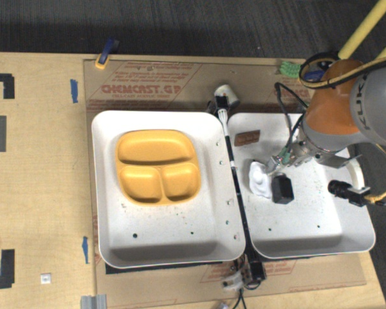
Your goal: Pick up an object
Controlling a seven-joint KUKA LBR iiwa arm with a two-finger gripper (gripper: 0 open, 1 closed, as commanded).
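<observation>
Gripper [278,172] hangs low at the frame's centre-right, over a white object [259,179], seemingly to grasp it; jaw state unclear.

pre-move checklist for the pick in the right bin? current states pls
1. Gripper over the right bin: ok, it sits among the objects near the bin's left side.
2. Object between the fingers: cannot tell, arm hides them.
3. Candidate targets within the bin: ok, white crumpled object and black block lie side by side, close together.
4. Brown piece apart from the others: ok, near the far wall.
5. Yellow divided tray clear of the work area: ok, it lies in the left bin.
</observation>
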